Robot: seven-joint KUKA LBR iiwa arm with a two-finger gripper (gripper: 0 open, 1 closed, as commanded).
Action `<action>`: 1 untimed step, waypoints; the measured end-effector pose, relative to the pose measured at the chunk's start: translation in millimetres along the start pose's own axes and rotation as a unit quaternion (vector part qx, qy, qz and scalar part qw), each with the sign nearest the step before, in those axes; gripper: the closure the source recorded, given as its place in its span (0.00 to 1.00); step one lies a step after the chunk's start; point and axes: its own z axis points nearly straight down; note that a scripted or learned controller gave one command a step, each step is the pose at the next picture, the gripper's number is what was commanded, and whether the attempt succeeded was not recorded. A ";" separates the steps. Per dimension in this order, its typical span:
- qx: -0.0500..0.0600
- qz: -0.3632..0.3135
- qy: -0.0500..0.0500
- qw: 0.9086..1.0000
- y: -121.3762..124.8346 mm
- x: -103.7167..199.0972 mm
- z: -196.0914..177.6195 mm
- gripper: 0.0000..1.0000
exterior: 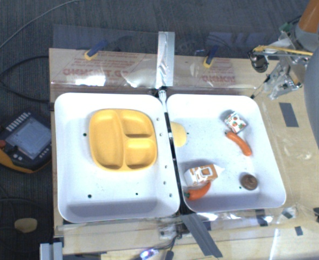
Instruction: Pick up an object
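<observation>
In the right bin lie a small white carton with a red picture, an orange sausage, a brown round piece, a white and orange carton, an orange piece just under that carton, and a pale yellow disc against the left wall. My gripper hangs outside this bin, past its far right corner, over the bench. Nothing is seen in its grasp.
The left bin holds a yellow divided tray. A metal strip stands behind the seam between the bins. A handheld pendant lies on the floor at the left. Blue and yellow clamps sit at the back.
</observation>
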 end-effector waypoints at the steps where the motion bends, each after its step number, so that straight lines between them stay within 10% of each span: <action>1: 0.003 -0.003 0.001 1.000 -48.8 8.9 -31.2 1.00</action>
